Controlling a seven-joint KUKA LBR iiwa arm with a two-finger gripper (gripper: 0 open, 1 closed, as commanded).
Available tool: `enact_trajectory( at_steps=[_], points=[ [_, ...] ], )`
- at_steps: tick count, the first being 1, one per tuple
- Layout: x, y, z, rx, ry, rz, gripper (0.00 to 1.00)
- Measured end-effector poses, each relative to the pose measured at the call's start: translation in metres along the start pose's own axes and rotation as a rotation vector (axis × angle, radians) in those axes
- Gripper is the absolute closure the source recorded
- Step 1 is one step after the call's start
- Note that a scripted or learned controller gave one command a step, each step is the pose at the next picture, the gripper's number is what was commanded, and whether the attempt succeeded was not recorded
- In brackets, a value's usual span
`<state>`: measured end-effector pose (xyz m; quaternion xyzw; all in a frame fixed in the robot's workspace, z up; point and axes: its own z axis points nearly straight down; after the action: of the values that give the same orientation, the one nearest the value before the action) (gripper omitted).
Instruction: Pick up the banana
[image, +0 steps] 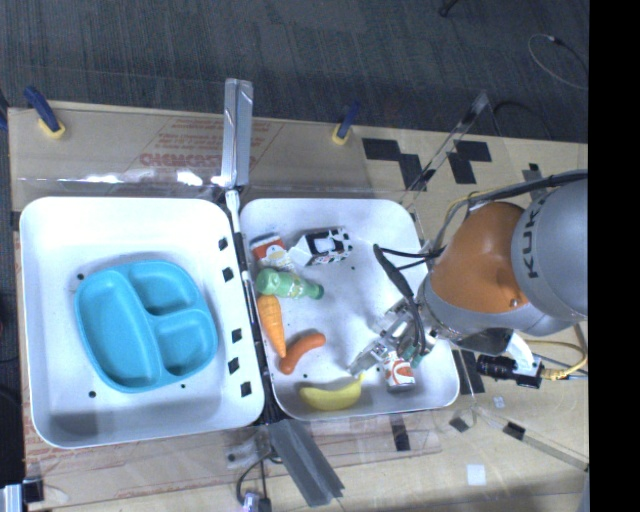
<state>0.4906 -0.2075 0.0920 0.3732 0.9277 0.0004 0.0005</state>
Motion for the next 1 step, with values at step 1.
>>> enact_trajectory(
  at_steps=[1],
  points=[
    [0.071,0.0534,0.0023,0.003,0.006,-0.03,0.0]
  ],
)
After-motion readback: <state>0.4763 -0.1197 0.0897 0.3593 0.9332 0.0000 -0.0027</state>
